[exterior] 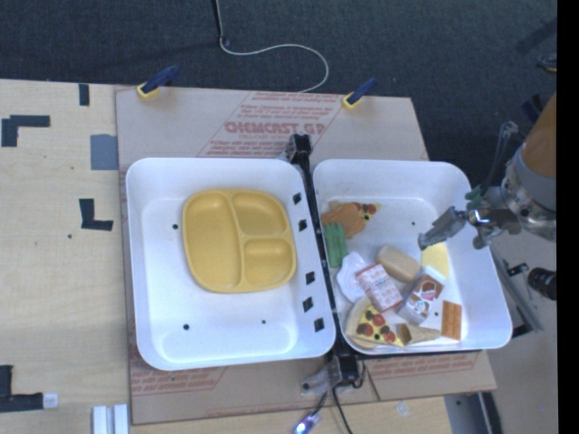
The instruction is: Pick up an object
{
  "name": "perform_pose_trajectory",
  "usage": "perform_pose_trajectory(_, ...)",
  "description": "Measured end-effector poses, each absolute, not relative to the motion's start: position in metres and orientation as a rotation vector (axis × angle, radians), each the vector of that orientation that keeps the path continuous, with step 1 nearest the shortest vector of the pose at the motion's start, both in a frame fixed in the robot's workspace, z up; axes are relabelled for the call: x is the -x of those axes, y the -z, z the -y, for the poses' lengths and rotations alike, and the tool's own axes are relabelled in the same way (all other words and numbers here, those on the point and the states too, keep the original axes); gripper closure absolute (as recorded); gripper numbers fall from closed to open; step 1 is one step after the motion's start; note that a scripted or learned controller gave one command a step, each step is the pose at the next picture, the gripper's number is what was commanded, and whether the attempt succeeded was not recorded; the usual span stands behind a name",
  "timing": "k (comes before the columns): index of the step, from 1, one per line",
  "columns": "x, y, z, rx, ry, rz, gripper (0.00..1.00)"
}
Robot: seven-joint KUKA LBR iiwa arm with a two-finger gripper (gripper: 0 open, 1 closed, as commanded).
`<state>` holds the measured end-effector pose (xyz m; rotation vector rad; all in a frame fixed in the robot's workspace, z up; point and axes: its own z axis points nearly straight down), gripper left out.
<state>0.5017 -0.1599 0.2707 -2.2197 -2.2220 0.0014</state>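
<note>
1. Reaching in from the right of the camera view, the grey arm (534, 188) ends in the gripper (443, 229), which hangs over the right-hand part of the right bin (398, 172)
2. One grey finger (441, 228) slants down and to the left above the bin floor; whether the gripper is open or closed cannot be told from this angle, and nothing is seen between its fingers
3. The right bin holds a heap of toy food, most of it toward the front: a brown toy (348, 215) near the middle divider, a green piece (336, 242) just in front of it, a white packet with a red label (375, 284), a tan roll (398, 262), a yellow wedge (436, 260), a pizza slice (375, 325) at the front edge, a small printed can (422, 298) and an orange biscuit (450, 319)
4. The yellow wedge lies nearest the gripper, just below and left of the fingertip, and appears apart from it
5. The tan roll touches the white packet, and the can lies between the roll and the biscuit
6. The left bin (145, 269) carries a yellow divided plate (239, 240) with three compartments, lying flat near its middle
7. Both bins sit side by side on a cardboard sheet (262, 129) with red print, held at the far edge by two clamps (157, 81) with blue and yellow parts
8. The cardboard rests on the table (54, 269), and a thin white cable (271, 51) curls across the dark floor beyond
</note>
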Motion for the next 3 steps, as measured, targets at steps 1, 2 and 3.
perform_pose_trajectory(1,-0.502,-0.281,0.159,2.218,-0.002,2.223,1.0)
perform_pose_trajectory(2,-0.532,-0.545,0.085,2.225,0.019,2.24,1.0)
perform_pose_trajectory(3,-0.493,-0.414,0.112,2.218,-0.015,2.209,1.0)
